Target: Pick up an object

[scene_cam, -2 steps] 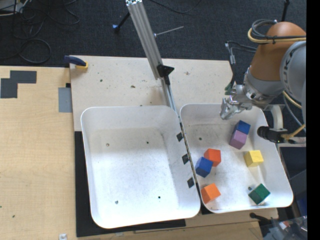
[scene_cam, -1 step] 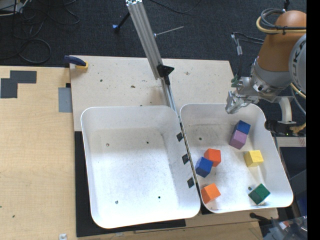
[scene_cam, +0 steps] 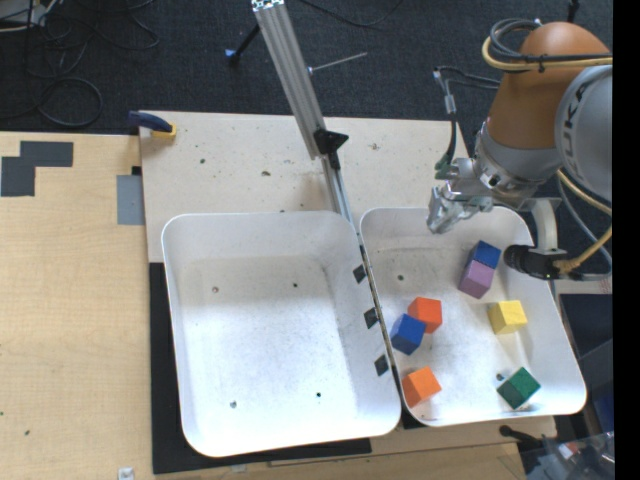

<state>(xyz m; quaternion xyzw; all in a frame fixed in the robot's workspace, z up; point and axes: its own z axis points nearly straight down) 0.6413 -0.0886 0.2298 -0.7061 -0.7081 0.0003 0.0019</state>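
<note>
Over the far rim of the right bin (scene_cam: pixel 560 328), toward 12 o'clock of that bin: the hand (scene_cam: pixel 441 220), hung from the grey arm (scene_cam: pixel 590 118) with its orange band (scene_cam: pixel 535 88), reaching in from 3 o'clock of the scene. Whether open or closed: cannot tell from this slant. Nothing seen between its tips. Inside the right bin, 7 blocks. At 4 o'clock from the hand, a blue block (scene_cam: pixel 486 255) touching a purple block (scene_cam: pixel 476 279) just below it. Further toward 5 o'clock, a yellow block (scene_cam: pixel 508 315), apart from the pair. Near the bin's middle, an orange-red block (scene_cam: pixel 427 313) touching a dark blue block (scene_cam: pixel 407 333) at its 7 o'clock. At the near edge, around 6 o'clock of the bin, an orange block (scene_cam: pixel 422 384), and toward 4 o'clock a green block (scene_cam: pixel 518 387), well apart from one another. At 9 o'clock, the left bin (scene_cam: pixel 190 268), side by side with the right one, rims meeting. Along that seam, 3 small black clips (scene_cam: pixel 370 317). Slanting across the tabletop (scene_cam: pixel 230 168) from 11 o'clock down to the seam, a grey aluminium bar (scene_cam: pixel 296 78) with a black bracket (scene_cam: pixel 330 142), just beside the hand's 9 o'clock side. At the tabletop's far left corner, a blue-and-yellow clamp (scene_cam: pixel 152 124). Beyond, on dark floor, loose cables (scene_cam: pixel 60 88).
</note>
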